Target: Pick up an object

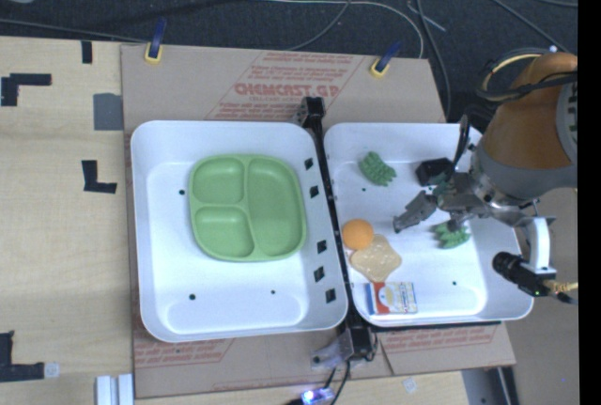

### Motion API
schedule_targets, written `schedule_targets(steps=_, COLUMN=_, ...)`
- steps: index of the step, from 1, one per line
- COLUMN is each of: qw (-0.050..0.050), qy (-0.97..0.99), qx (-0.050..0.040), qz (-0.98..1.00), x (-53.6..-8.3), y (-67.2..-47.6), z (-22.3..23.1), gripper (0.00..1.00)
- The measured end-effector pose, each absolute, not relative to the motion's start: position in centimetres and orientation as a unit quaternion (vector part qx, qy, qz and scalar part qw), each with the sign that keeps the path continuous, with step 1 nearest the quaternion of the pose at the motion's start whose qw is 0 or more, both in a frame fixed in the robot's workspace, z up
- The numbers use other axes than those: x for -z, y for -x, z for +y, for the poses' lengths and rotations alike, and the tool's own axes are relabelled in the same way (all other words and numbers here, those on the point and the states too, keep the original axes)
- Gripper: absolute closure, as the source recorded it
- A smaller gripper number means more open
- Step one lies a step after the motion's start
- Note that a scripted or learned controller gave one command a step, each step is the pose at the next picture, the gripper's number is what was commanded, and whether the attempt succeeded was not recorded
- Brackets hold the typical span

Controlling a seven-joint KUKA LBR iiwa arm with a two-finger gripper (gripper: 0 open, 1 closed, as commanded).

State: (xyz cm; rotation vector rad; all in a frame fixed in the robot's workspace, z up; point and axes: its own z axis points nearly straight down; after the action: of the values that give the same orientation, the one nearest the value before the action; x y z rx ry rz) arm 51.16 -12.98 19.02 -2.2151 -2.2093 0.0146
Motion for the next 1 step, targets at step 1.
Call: schedule_targets(steps=1, qw=0.001, qy=0.707, qx=-0.0005, qz=-0.708, x=-19.71, y=-51.48, z=-12.94, gripper=0.0)
